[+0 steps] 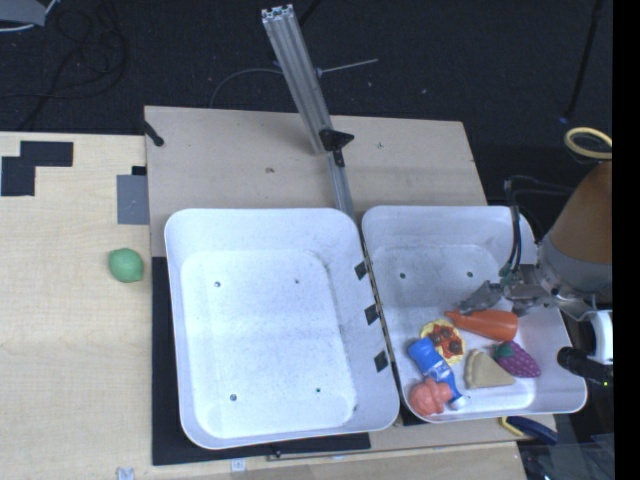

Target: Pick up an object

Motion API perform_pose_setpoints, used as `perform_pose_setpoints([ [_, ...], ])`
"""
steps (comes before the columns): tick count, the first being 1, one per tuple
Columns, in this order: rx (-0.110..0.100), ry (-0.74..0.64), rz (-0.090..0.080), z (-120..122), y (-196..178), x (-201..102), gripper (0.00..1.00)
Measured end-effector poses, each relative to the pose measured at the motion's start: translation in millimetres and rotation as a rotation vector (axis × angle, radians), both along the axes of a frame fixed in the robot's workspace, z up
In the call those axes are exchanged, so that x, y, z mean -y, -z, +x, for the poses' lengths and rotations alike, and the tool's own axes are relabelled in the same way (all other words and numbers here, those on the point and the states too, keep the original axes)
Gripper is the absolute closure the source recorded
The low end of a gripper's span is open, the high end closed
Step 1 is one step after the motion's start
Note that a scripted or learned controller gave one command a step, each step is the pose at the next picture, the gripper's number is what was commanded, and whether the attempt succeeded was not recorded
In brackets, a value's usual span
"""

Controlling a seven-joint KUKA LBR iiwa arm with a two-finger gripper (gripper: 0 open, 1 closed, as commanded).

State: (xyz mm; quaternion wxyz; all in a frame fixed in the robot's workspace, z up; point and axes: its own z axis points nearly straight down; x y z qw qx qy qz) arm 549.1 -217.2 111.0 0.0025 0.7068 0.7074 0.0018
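A green ball (126, 265) lies on the wooden surface (60, 368), far left of the fingers (492, 296), beyond both bins.

Wooden bench (70, 318), 2 white bins (260, 328), green ball (126, 265)

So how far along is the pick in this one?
Early. Done: the arm has reached into the right bin, with the claw low beside the orange carrot-like toy. In hand: nothing visibly lifted; carrot, purple toy, blue toy and the rest lie in the bin. Left: grasping and raising one. The left bin isn't involved.
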Motion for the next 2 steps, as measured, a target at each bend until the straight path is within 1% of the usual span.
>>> perform_pose_setpoints([
  [1, 0.002, 0.001, -0.001, 0.3, -10.6, 1.2, 1.0],
  [2, -0.002, 0.001, 0.0, -7.7, -59.7, -1.8, 1.0],
])
